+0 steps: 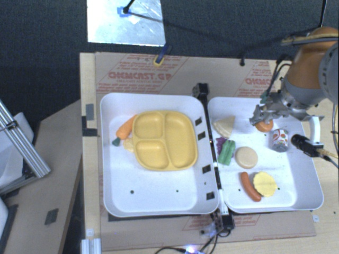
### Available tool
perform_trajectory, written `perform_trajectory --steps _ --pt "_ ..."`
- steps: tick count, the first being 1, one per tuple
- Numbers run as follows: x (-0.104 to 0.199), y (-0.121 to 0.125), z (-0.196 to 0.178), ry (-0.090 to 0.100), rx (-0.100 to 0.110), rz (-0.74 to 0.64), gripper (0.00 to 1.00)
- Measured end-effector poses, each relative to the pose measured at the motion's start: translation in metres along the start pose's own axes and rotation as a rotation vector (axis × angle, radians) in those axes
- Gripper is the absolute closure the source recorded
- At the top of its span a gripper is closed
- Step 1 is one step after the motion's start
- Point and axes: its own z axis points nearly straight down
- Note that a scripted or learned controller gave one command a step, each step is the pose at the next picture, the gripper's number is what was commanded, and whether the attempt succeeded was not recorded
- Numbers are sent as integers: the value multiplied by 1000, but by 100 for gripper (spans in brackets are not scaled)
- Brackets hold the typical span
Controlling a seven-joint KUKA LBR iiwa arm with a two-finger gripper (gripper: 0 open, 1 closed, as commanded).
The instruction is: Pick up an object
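Orange, rounded object lies in the right bin, far side, directly beneath the gripper. The gripper sits over it, touching or nearly so; whether the gripper is open or closed cannot be told, its tips being obscured.

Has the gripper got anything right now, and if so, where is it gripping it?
Cannot be told. The gripper sits low over an orange object in the right bin, but no hold on it is visible.
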Motion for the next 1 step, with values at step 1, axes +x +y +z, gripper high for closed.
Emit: perform_trajectory --steps 1 --pt "0 2 -55 -1 -2 -1 100"
